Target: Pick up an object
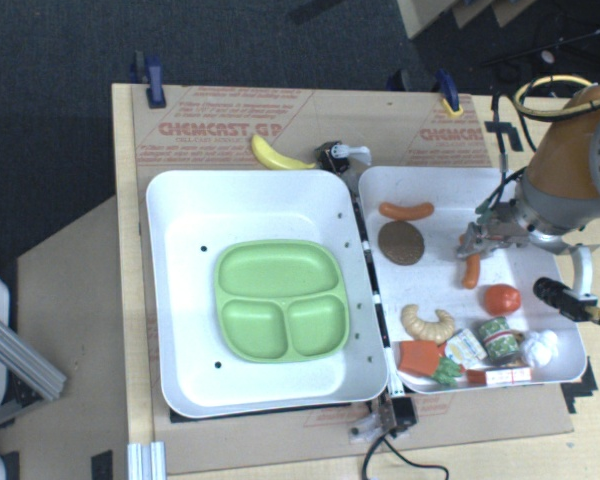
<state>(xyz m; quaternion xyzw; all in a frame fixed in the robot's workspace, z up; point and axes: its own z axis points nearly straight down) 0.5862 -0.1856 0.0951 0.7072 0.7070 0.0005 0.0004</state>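
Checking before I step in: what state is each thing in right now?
Gripper: low over the right bin, directly above the carrot.
Carrot: lying in the bin.
Sausage: lying flat.
Tomato: resting on the bin floor.
Green tray: upright, in the left bin.
Banana: outside the bins.

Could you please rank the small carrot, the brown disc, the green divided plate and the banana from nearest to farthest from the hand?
From the hand:
1. Small carrot, just below it in the right bin.
2. Brown disc, at that bin's left.
3. Green divided plate, in the left bin.
4. Banana, beyond the left bin's top edge.
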